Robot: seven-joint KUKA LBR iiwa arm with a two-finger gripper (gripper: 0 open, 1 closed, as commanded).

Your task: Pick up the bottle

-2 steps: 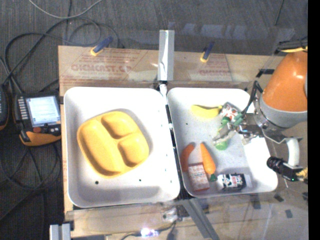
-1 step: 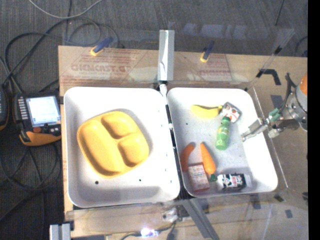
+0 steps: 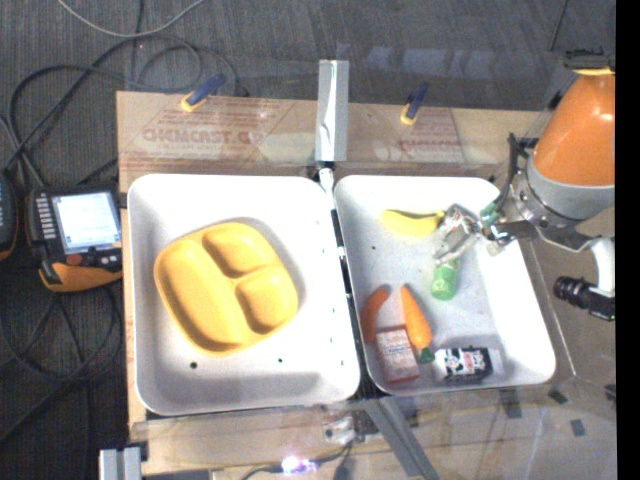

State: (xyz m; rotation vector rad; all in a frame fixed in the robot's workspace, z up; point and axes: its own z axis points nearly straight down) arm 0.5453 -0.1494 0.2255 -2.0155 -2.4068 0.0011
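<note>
Green and small, the bottle [image 3: 444, 280] lies in the right bin [image 3: 520, 318], and you can use it as your marker for everything else. You see the gripper [image 3: 457, 230] just above the bottle, at its top end, with the grey and orange arm [image 3: 575, 148] reaching in from the right. You cannot tell if the pincer is open or shut, or if it has the bottle. A yellow banana [image 3: 410, 222] lies up and to the left of the bottle. An orange carrot [image 3: 416, 318] lies just below and left of it. A red bottle [image 3: 390, 336] lies further left, beside the carrot. A black and white box [image 3: 465, 363] sits below the green bottle. Far to the left, in the left bin [image 3: 150, 368], you see a yellow tray [image 3: 228, 284].
</note>
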